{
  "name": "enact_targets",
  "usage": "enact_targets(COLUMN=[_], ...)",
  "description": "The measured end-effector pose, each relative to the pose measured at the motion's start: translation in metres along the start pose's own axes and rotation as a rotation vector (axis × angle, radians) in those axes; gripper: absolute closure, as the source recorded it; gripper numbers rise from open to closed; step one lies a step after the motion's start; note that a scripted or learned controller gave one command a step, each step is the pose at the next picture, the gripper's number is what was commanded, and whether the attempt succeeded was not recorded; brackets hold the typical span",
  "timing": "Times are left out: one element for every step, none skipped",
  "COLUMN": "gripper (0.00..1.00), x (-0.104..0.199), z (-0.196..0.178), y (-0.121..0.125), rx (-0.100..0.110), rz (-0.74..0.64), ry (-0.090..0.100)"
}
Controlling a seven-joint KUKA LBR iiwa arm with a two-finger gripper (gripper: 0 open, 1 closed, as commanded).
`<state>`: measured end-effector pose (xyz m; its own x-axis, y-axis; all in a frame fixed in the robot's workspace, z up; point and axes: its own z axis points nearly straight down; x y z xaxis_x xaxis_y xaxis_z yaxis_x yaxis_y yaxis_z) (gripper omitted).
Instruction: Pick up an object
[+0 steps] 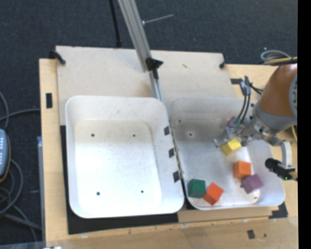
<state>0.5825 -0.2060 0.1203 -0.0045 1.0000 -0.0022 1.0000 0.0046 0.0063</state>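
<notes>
My pincer (229,139) is seemingly gripping the yellow block (230,147), leaving bare floor left; two orange blocks (242,169) are lying nearby.

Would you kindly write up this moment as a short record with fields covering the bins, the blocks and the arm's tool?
bins: left bin and right bin, side by side
right bin contents: yellow block, orange block, purple block, green block, second orange block
green and second orange block: next to each other near the front wall
tool: over the right bin, right at the yellow block
grasp: cannot tell whether the yellow block is held
arm: reaches in from the right, orange band above the wrist
</notes>
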Motion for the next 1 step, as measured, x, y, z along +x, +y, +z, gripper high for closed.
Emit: enact_targets(gripper=[0.0], x=[0.0014], z=[-0.0542], y=[0.044], rx=[-0.004], rz=[0.0], ry=[-0.002])
